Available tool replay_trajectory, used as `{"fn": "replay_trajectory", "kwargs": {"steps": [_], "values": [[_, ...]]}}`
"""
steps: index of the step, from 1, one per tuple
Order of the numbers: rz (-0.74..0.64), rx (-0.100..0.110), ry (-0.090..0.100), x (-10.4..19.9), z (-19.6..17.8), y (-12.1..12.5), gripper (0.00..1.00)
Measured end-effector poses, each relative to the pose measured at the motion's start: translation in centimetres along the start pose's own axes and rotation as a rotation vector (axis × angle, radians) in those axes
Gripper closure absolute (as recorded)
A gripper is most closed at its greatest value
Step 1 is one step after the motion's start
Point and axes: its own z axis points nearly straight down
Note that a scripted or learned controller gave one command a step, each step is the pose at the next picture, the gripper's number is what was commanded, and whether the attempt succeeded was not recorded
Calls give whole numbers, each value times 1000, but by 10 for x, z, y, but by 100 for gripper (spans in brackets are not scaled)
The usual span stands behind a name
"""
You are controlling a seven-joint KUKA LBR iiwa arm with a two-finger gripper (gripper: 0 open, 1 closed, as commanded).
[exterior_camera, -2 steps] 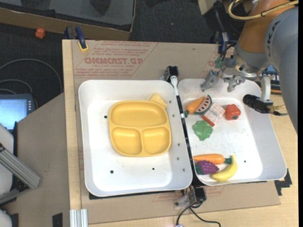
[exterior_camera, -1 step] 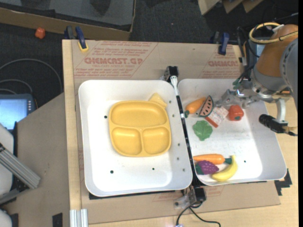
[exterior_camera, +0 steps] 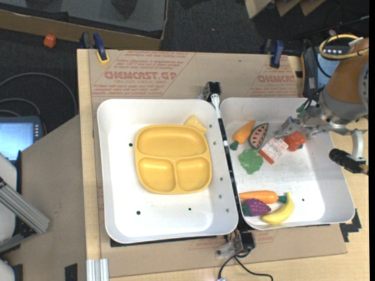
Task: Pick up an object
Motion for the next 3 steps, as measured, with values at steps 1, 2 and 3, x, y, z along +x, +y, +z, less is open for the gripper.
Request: {"fn": "replay_trajectory", "kwargs": {"steps": [1,2,3], "values": [[-4,-3,-5,0,-11,2,100],[-5,13,1,58,-29,-24,100],[-2,12,0,55,-28,-24,0]]}}
